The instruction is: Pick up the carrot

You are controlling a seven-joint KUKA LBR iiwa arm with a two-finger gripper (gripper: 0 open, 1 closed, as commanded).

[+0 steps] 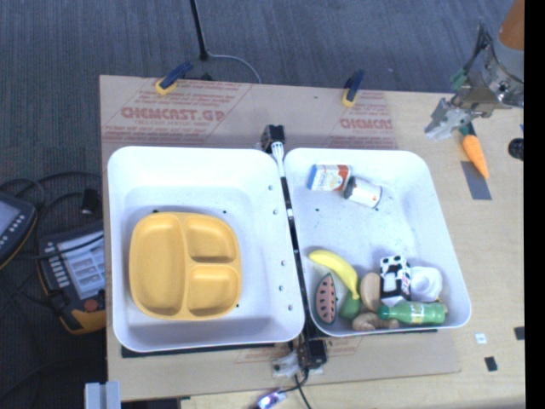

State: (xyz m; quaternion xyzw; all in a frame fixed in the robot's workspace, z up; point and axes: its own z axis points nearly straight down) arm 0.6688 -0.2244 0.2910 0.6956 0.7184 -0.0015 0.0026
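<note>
The grey two-finger gripper (460, 118) is hovering at the upper right of the frame, fingers gripping the top of the small orange carrot (474, 155), outside the white bins (443, 228).

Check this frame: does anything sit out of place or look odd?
Yes. The carrot lies outside both bins, on the bench to the right of the right bin, just below the claw. The other toy food sits inside that bin.

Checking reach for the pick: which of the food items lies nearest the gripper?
The carrot, lying on the bench outside the right bin, just below the gripper. The banana and other foods sit inside that bin, farther away.
</note>
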